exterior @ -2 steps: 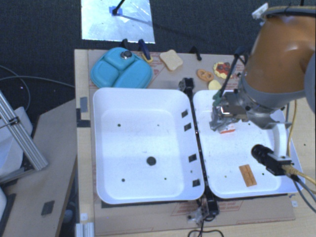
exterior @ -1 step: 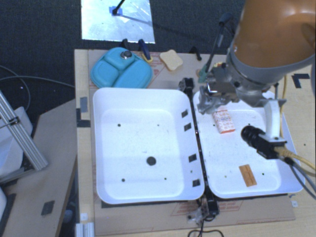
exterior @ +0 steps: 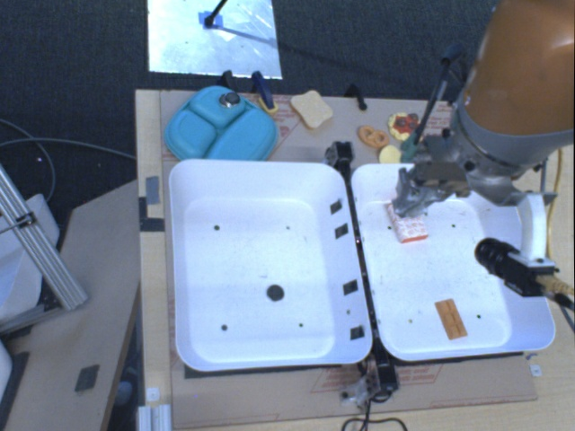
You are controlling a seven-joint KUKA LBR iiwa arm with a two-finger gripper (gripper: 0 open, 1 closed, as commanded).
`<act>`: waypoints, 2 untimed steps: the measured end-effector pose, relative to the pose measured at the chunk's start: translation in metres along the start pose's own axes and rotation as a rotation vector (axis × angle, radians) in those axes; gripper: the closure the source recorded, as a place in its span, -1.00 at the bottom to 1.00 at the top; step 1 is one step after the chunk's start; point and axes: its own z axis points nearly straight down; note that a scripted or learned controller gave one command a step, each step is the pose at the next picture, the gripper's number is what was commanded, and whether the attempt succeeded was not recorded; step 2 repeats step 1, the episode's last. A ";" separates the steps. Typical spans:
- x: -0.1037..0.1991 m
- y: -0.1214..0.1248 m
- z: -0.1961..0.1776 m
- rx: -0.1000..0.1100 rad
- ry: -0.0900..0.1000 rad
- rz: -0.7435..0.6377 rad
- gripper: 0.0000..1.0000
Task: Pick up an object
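Claw (exterior: 410, 201): down in the right bin, its tip touching the top of the small carton; whether its grip is open or closed cannot be told.
Wooden block (exterior: 450, 319): flat near the front of the right bin (exterior: 503, 347), well apart from the claw.
Black disc (exterior: 275, 292): alone on the floor of the left bin (exterior: 193, 241).
Small carton (exterior: 410, 225): white and red, in the rear half of the right bin, directly under the claw.
Arm (exterior: 517, 79): grey with an orange section, reaching in from the right above the right bin.
Worktop (exterior: 153, 151): behind the bins lie a blue divided plate (exterior: 221, 124), a toast-shaped piece (exterior: 312, 109), and small toy foods (exterior: 388, 136) just beyond the right bin.
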 end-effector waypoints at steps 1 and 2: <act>0.003 0.000 -0.028 -0.004 0.001 -0.007 1.00; 0.003 0.000 -0.028 -0.004 0.001 -0.007 1.00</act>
